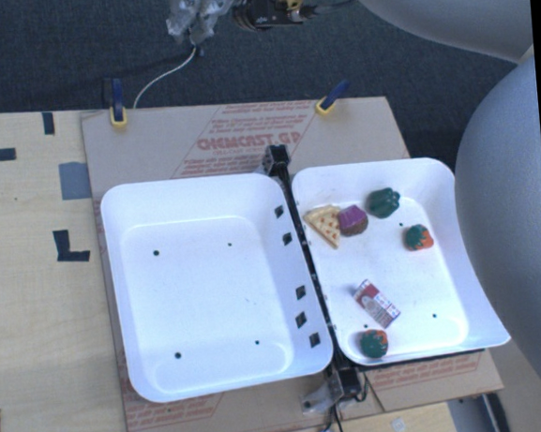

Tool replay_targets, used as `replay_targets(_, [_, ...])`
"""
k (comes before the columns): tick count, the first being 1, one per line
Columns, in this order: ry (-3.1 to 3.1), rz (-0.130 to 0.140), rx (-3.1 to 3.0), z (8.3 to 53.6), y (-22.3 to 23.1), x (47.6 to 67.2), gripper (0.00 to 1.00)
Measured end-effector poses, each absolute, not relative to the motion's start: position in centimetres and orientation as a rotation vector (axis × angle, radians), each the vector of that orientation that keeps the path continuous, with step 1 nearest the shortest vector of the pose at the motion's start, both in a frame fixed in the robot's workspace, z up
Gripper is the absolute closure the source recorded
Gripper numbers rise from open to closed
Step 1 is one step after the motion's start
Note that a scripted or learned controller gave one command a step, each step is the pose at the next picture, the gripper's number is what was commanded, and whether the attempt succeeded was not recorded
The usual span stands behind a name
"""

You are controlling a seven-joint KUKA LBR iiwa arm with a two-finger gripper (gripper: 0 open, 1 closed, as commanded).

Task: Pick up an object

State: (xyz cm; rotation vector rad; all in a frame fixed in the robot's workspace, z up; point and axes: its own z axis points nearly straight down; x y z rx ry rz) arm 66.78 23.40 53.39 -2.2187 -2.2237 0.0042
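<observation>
The right bin (449, 270) holds several small objects. A yellow wedge (323, 224) lies against a purple block (353, 219) near the divider. A dark green piece (382, 201) sits at the back, and a small red and green piece (417, 237) to its right. A red and white packet (377, 304) lies toward the front, with a green and orange piece (373, 343) at the front rim. My gripper (198, 10) hangs high at the top of the view, beyond the back of the bench and far from both bins. It looks blurred, with nothing visible in it.
The left bin (125, 270) sits beside the right one on a cardboard sheet (235, 138) held by two clamps (115, 106). The grey arm (509, 142) curves down the right side. A white cable (160, 77) trails from the gripper.
</observation>
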Motion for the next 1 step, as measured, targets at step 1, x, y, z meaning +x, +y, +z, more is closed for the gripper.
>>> replay_targets(1, [-2.224,0.004,-2.219,53.39,23.4,66.78,1.0])
